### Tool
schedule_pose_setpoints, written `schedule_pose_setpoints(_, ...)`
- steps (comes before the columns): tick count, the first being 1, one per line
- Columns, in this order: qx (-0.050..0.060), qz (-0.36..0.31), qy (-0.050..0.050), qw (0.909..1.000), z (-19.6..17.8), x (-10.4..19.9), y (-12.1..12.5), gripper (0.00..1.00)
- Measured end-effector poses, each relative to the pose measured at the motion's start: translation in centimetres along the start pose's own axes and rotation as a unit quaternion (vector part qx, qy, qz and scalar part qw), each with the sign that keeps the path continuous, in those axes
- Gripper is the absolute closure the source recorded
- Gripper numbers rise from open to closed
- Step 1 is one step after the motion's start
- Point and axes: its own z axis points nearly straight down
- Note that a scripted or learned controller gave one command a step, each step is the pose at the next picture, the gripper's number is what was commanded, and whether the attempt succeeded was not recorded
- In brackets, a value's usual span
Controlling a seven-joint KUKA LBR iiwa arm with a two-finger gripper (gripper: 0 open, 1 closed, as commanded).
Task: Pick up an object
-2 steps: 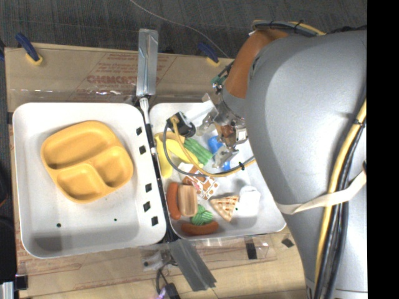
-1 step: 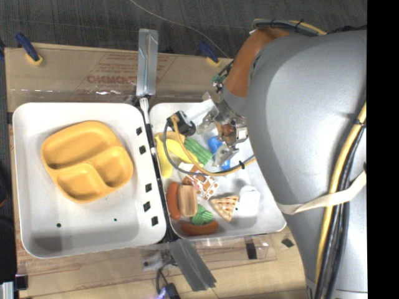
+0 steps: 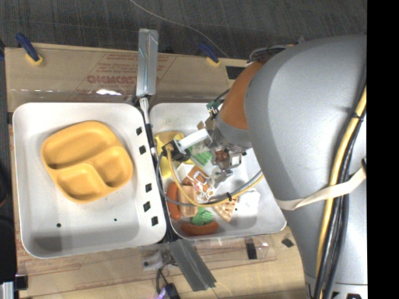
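One fixed cam above the worktop (image 3: 112, 61), looking down at a slant on both white bins: left bin (image 3: 37, 229), right bin (image 3: 265, 220). Mid-range view; grey arm (image 3: 305, 123) enters from frame right, bulking close to the lens.

Bright, even overhead light, soft shadow pooling in the left bin's (image 3: 75, 229) lower corner, mild glare on the white rims and the arm's (image 3: 312, 123) grey shell, picture slightly soft, grainy, dark carpet dim above

I see a yellow divided tray (image 3: 87, 159) in the white left bin (image 3: 28, 185); orange sausages (image 3: 174, 202), green bits (image 3: 201, 217) in white right bin (image 3: 265, 213); grey arm (image 3: 312, 123), orange band (image 3: 240, 101).
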Motion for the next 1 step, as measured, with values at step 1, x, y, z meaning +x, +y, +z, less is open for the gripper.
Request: schedule_pose_setpoints(1, 0.003, -0.031, -0.009, 0.9995, -7.78, 1.57, -3.87, 0.00)
